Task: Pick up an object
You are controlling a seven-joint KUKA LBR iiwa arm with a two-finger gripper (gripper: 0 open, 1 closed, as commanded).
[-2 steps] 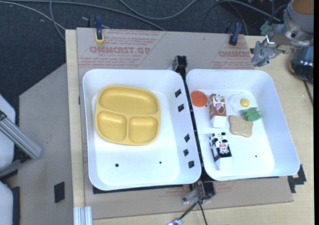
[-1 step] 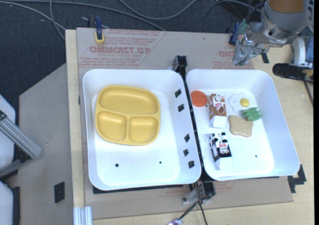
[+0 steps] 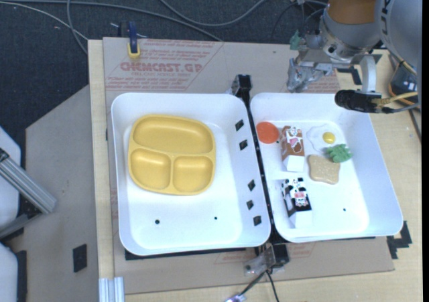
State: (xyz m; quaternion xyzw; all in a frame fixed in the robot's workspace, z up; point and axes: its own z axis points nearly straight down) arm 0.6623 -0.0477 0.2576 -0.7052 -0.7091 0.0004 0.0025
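1. My gripper hangs above the back rim of the right bin, clear of its contents; I cannot tell the jaw state.
2. Candidate objects lie grouped in that bin, so any one is reachable: orange disc, milk carton, fried egg, toast slice, green piece, cow-print carton.
3. The yellow tray occupies the left bin, likely as a receiving dish.
4. Red board lettering is partly legible: "CAST".

Red print "OHMCAST GP" on board; smaller lines illegible.
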